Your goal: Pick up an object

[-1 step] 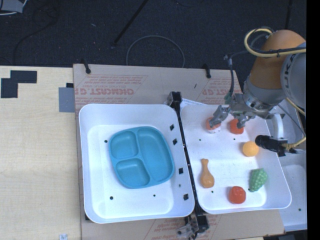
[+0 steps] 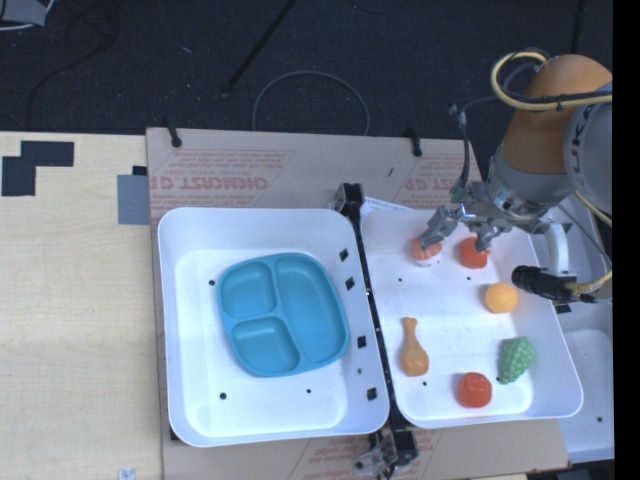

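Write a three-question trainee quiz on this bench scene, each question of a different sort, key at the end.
1. True or false: the blue divided plate lies in the left bin.
2. Multiple choice: which item lies nearest the green toy in the right bin?
A. the drumstick-shaped toy
B. the red round toy
C. the pink-and-white piece
3. Fill in: the gripper hangs over the far end of the ____ bin, with the pink-and-white piece on one side and a small red item on the other.

Key: 1 true; 2 B; 3 right.
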